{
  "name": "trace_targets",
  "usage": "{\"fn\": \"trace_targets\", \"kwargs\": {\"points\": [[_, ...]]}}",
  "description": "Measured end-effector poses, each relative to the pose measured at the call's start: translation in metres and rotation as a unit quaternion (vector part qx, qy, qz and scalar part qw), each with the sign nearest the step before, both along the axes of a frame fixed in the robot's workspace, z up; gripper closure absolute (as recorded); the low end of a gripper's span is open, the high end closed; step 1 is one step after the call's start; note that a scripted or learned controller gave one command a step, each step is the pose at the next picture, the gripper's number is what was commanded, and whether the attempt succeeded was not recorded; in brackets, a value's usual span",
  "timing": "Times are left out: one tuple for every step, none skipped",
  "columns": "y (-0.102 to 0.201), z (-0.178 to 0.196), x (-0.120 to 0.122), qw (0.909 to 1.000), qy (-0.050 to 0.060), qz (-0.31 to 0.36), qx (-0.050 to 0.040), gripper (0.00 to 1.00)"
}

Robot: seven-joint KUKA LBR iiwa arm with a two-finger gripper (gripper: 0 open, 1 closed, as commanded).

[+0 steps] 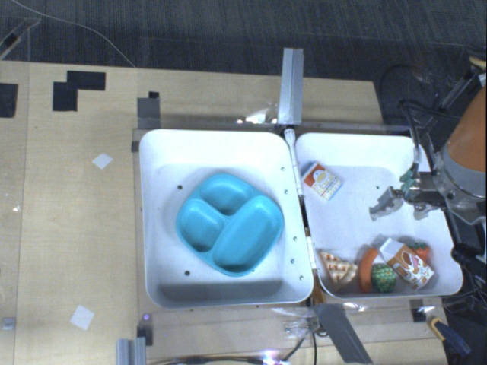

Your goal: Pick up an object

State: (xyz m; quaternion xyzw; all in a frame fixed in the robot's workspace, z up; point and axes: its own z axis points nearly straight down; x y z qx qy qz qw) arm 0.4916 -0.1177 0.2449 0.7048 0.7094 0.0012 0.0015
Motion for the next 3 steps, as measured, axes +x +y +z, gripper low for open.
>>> {"fn": "trace_targets", "kwargs": {"points": [[0.013,-0.121,-0.005,0.9999,0.001,0.012,0.0003,0.0],[-0.061,-0.154,-0.004,0.9934,0.0,0.115,-0.0005,0.0],[-0.019,-0.155,0.0,0.9582,-0.006,0.286,-0.0053,0.0]]}}
